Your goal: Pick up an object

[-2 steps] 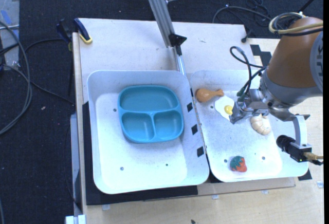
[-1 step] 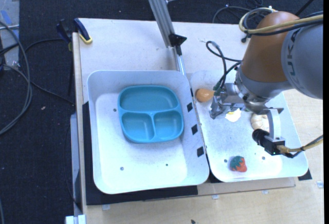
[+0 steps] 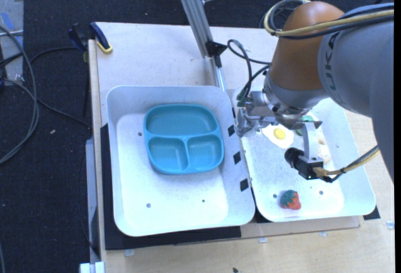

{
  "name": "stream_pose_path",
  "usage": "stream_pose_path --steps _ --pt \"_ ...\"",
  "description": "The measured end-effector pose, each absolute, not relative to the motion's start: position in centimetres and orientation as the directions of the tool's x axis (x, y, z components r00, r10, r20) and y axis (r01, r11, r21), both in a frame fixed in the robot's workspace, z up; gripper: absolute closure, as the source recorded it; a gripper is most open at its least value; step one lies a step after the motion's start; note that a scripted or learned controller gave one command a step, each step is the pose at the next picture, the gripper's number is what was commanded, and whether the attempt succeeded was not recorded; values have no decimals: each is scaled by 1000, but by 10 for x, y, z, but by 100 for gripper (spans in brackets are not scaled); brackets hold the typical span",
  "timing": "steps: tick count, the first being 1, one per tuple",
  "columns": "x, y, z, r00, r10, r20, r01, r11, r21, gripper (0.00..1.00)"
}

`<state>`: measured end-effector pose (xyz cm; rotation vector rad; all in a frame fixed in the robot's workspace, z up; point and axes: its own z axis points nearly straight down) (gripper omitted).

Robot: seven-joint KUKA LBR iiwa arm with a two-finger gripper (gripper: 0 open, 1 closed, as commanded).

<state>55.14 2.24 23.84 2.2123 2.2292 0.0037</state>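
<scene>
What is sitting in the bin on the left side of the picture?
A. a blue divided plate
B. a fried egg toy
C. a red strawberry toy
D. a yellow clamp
A: the blue divided plate lies in the left bin, its three compartments facing up.

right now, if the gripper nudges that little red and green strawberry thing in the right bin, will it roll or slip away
Likely yes. The strawberry toy looks small and rounded, so it may roll. It lies loose on the smooth floor of the right bin, so it could skid. It looks light for its size.
</scene>
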Motion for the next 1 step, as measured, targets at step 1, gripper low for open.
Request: stream_pose_path --steps 1 --pt "578 74 236 -8 1000 1 1000 8 3 100"
